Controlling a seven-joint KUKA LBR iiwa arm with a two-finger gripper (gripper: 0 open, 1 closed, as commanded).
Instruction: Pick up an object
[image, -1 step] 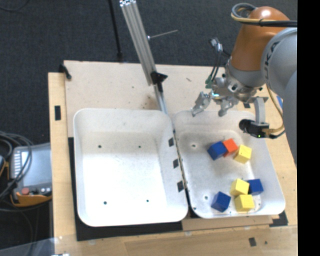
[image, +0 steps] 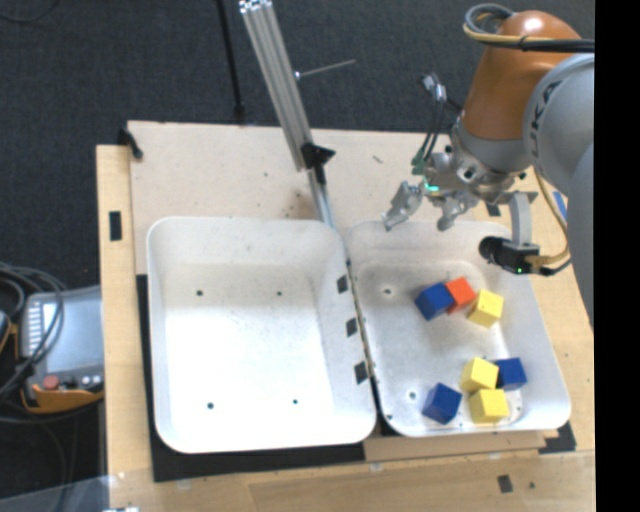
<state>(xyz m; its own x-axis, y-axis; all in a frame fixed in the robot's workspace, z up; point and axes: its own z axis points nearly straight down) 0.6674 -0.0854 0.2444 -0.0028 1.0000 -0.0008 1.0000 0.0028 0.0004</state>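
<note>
Two-finger gripper (image: 428, 212) is hovering over the far rim of the right-hand shallow white bin (image: 540, 330), fingers spread open, gripping nothing. Nearest targets, a small blue cube (image: 433, 300) touching a small orange cube (image: 460, 292), are lying below it, toward the bin's middle. More yellow and blue cubes are sitting nearer the front. Left-hand white bin (image: 180, 300) is sitting alongside.

- The gripper (image: 427, 210) hangs with fingers spread above the right bin's (image: 400, 300) 12 o'clock rim, nothing between them.
- At 6 o'clock from it lies bare bin floor, up to a cluster: blue block (image: 433, 300), orange block (image: 460, 292), yellow block (image: 486, 308) (touching or nearly so).
- A second cluster (image: 480, 388) crowds the bin's 5 o'clock corner.
- The bin's 9 o'clock half is open floor.
- A slanted metal post (image: 290, 110) stands at the gripper's 9 o'clock.
</note>
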